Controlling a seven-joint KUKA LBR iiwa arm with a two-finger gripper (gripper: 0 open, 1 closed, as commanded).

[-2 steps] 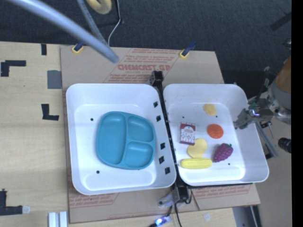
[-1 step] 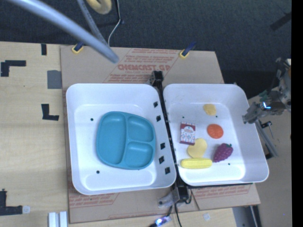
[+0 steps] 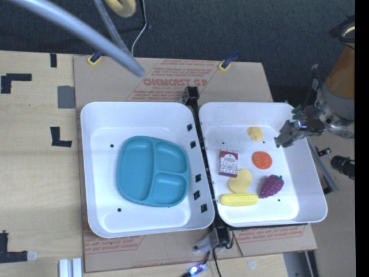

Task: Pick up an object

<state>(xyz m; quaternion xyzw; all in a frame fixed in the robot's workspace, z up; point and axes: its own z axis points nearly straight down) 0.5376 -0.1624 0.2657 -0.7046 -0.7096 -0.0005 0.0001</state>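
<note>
The right bin holds several small toys: a yellow piece, an orange round one, a red carton, a pale yellow piece, a purple grape bunch and a yellow corn cob. My gripper hangs over the right bin's far right part, to the right of the yellow piece and above the orange one. Nothing shows between its dark fingers.
The left bin holds a blue divided tray. A black divider runs between the bins. A grey pole crosses the upper left. Cardboard lies under both bins.
</note>
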